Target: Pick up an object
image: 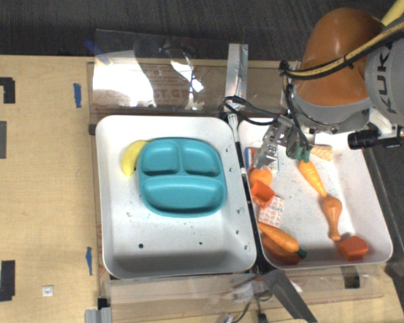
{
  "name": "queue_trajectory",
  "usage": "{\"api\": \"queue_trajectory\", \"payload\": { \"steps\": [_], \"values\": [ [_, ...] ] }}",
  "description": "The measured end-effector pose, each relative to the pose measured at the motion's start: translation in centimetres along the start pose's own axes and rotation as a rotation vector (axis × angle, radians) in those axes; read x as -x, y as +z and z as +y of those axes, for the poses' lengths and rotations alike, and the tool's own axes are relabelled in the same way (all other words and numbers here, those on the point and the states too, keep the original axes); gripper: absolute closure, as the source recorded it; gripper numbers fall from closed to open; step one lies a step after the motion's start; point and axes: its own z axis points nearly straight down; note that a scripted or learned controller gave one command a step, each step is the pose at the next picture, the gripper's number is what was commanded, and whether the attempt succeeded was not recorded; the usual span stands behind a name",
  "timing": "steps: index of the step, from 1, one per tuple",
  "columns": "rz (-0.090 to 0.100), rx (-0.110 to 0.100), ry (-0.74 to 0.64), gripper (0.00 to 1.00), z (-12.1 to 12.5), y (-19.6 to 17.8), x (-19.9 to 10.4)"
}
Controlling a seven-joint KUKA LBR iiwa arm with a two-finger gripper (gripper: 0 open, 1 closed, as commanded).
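Observation:
My gripper (pixel 277 144) hangs over the upper left part of the right bin (pixel 377 214), below the arm's orange band. Just beneath and left of it lies an orange pepper-like piece (pixel 260 183). A carrot (pixel 312 175) with a green top lies slanted right beside the gripper. Lower down are a brown drumstick (pixel 331 214), a red-orange block (pixel 353 247), a second carrot (pixel 280 237) and a red-and-white packet (pixel 273 210). Nothing shows as held.
The left bin (pixel 121 241) holds a teal divided plate (pixel 182 175) with a yellow banana (pixel 130 156) tucked at its left edge. A ridge (pixel 242 180) separates the two bins. Cables (pixel 239 106) trail from the wrist over the bins' back edge.

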Motion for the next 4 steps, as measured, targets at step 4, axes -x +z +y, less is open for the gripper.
{"api": "queue_trajectory", "payload": {
  "steps": [4],
  "values": [
    [0.007,-0.004,0.269,1.0,17.7,7.0,-15.9]
  ]
}}
